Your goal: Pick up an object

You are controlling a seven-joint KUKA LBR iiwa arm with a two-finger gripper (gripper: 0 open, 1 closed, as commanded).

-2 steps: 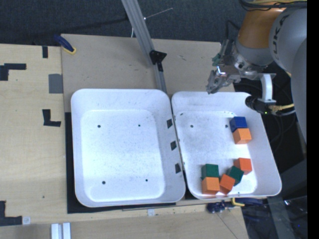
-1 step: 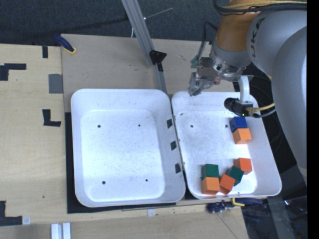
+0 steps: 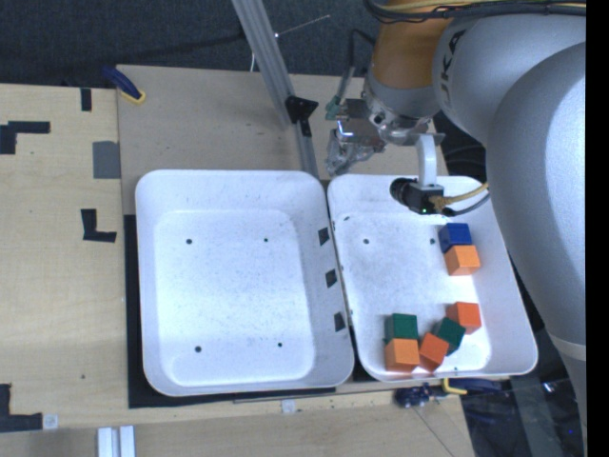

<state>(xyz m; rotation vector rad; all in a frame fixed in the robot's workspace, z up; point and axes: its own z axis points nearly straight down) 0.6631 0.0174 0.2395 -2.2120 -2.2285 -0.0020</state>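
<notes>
A robotics lab is indicated. A large grey industrial arm [image 3: 533, 131] with an orange band is seen entering at 2 o'clock above a plain wooden bench [image 3: 57, 284] marked with strips of black tape. Two shallow white bins [image 3: 152, 255] are set side by side on a dark mat, and small coloured blocks [image 3: 460, 248] are kept in the right one. A slanted metal strut [image 3: 271, 60] is mounted at 12 o'clock, and cables are routed along the arm

No text or label can be read.
</notes>
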